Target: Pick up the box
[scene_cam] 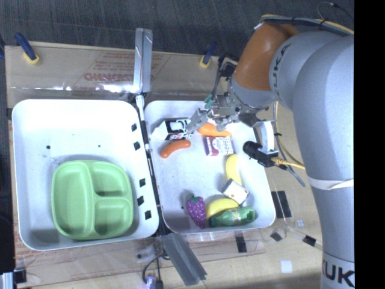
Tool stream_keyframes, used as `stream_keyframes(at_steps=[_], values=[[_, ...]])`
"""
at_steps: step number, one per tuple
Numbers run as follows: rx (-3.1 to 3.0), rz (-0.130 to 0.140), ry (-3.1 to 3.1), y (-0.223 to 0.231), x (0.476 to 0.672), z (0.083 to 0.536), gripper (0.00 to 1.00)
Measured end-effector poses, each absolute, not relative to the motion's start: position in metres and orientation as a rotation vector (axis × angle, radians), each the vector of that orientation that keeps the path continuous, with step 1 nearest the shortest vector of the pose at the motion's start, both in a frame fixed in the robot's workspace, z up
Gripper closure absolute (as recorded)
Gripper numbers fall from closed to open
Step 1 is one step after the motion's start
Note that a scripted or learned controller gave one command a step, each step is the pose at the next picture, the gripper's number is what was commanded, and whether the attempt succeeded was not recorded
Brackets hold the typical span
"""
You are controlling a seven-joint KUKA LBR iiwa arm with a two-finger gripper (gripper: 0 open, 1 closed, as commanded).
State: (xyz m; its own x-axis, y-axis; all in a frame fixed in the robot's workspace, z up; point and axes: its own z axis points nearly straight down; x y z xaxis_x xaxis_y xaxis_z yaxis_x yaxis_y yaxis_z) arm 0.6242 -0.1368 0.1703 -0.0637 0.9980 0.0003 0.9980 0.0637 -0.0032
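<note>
The box [217, 144], a small purple-and-white carton, lies flat near the back of the right bin [180, 218], with an orange carrot-like piece [215, 130] touching its upper edge and a sausage-shaped orange toy [175, 148] a little to its left. A dark-printed white packet [177, 126] sits behind that. Nearer the front lie a yellow banana [232, 168], a white block [236, 191], a lemon [220, 207], purple grapes [195, 210] and a green bottle [233, 217], all well apart from the box.

My gripper [212, 117] hangs just behind the box, over the carrot piece; its metal is tangled against the clutter from this slant, so I cannot tell how it is set. Nothing of the box shows in it.

I judge I am in the approach, with the grasp not yet made. To do it well I should come forward off the carrot so I centre on the carton alone, line up across its narrow sides, and descend straight. Otherwise I would likely pinch the carrot too, or nudge the carton away.

The left bin [36, 116] holds a green divided tray [91, 198].
</note>
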Motion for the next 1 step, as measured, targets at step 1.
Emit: stream_keyframes(at_steps=[1], values=[[-2.354, -0.010, -2.089, -0.2094, 0.5981, 0.0987, 0.00]])
